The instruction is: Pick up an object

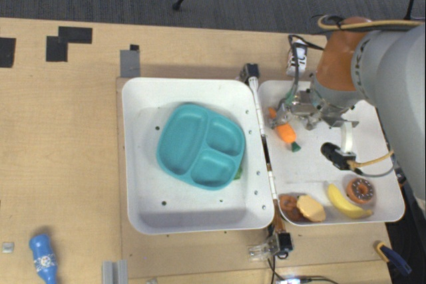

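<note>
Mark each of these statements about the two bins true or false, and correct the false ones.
1. The teal tray lies in the left bin. True.
2. The carrot lies in the left bin. False: it is in the right bin, below the gripper.
3. The banana is near the right bin's front edge. True.
4. The arm enters over the left bin. False: it reaches over the right bin.
5. The tray has one compartment. False: it is divided into several.
</note>
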`<act>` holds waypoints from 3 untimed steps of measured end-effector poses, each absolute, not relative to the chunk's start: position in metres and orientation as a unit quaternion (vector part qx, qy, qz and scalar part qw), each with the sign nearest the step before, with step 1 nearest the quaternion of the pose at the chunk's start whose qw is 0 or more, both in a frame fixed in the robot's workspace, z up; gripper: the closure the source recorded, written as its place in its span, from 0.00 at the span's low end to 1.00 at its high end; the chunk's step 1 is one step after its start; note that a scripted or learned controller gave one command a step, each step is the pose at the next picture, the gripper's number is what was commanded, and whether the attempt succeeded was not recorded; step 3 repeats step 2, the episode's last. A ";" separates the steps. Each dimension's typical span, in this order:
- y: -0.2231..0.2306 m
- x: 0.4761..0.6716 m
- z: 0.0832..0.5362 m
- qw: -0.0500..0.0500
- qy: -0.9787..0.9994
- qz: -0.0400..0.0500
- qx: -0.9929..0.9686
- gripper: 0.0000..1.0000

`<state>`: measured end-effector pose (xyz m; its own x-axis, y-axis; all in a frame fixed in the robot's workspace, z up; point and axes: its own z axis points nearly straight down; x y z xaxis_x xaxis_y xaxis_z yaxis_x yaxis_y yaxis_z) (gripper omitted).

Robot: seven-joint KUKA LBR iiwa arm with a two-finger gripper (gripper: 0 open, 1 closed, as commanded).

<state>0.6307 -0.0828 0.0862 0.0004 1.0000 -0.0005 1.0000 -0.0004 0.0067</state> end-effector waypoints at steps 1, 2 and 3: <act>-0.083 0.632 0.098 0.005 0.708 0.004 0.706 1.00; -0.069 0.611 0.185 0.001 0.796 0.001 0.606 1.00; -0.069 0.611 0.185 0.001 0.796 0.001 0.606 1.00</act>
